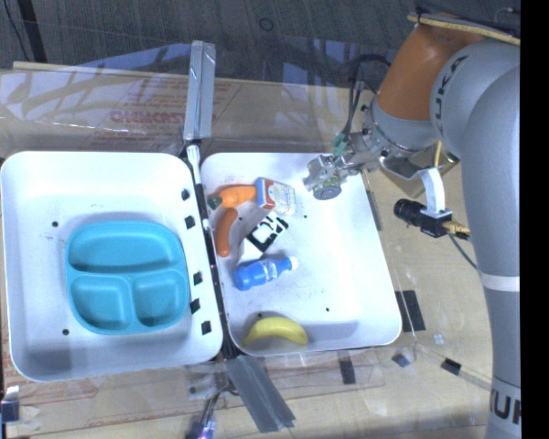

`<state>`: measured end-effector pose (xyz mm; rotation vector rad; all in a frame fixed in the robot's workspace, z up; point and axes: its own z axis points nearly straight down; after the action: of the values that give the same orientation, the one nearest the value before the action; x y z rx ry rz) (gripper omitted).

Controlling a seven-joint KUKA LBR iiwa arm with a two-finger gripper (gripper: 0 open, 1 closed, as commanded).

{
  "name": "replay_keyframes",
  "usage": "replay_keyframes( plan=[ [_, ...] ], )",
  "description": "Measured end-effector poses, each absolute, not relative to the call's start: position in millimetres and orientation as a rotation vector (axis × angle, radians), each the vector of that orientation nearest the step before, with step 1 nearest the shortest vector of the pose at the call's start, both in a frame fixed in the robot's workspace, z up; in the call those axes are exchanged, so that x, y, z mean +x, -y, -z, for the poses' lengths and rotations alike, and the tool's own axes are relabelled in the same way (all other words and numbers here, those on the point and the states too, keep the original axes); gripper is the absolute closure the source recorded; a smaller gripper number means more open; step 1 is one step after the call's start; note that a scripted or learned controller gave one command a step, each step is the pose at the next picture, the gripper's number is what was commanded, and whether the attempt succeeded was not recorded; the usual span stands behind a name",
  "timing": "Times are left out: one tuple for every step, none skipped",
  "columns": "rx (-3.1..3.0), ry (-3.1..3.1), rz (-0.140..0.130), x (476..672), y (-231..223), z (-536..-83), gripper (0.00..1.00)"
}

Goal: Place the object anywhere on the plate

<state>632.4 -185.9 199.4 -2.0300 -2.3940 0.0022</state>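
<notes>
Dark carpet runs behind a wooden table [439,273] that carries two shallow white bins side by side, with a grey metal bar standing up where they meet at the far edge. Inside the left white bin [37,337] lies a light blue plastic plate with three compartments [126,277], one long section at the back and two smaller ones at the front.

Objects cluster in the left half of the right white bin [357,273]. An orange plastic tool with a grey handle [227,218] lies against the bin's left wall, with a small carton printed in orange, white and blue [273,193] just beside it and a small black and white item [269,230] touching the grey handle. A blue plastic bottle with a white cap [261,272] lies on its side a little nearer the front, tilted with its cap toward the right. A yellow banana [275,331] rests alone against the front wall, well apart from the rest.

At the bin's far right corner, the grey arm with an orange band [439,62] reaches in from the right, and its metal pincer [325,183] hangs over bare white floor. Whether it is clenched or released cannot be told at this size, and nothing is seen in its grasp. Every object lies to the left of the pincer or nearer the front; the carton is nearest, the banana farthest. All of them sit in the right bin, separated from the plate by the two bin walls.
</notes>
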Motion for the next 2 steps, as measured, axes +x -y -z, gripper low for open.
replay_keyframes(
  plan=[
    [-1.940, 2.467, -0.003, 609.2, 119, -193, 1.00],
    [-1.895, 2.502, -0.003, 575.6, 49, -205, 1.00]
  ],
)
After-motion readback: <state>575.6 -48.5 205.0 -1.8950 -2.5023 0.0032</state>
